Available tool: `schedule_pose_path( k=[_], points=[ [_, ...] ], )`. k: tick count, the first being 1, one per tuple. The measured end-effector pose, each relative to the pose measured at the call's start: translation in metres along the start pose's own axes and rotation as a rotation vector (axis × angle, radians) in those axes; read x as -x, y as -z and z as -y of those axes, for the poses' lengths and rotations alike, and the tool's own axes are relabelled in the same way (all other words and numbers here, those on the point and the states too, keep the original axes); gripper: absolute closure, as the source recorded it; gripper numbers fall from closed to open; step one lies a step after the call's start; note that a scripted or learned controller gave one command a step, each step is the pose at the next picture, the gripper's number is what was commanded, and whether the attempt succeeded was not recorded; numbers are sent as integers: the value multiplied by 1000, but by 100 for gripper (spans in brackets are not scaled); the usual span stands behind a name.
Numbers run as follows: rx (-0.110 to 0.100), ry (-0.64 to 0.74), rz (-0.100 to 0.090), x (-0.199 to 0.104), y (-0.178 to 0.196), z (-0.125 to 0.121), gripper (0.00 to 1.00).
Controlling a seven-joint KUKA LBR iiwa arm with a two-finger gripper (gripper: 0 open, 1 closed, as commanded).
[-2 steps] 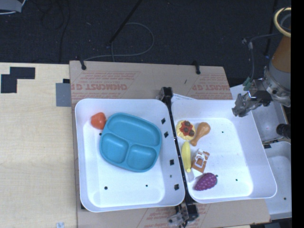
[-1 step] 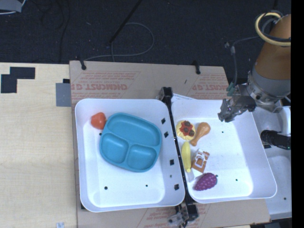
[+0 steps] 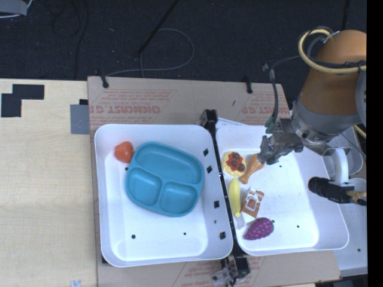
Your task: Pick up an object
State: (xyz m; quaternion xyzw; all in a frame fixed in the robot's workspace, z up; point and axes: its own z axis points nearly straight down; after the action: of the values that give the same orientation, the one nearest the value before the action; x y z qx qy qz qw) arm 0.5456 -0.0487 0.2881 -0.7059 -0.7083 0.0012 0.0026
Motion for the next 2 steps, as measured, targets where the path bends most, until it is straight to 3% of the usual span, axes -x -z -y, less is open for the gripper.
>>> schedule_pose_path(
  k=[2],
  points=[
    [-2,1,0,-96,-43,21,100]
  ],
)
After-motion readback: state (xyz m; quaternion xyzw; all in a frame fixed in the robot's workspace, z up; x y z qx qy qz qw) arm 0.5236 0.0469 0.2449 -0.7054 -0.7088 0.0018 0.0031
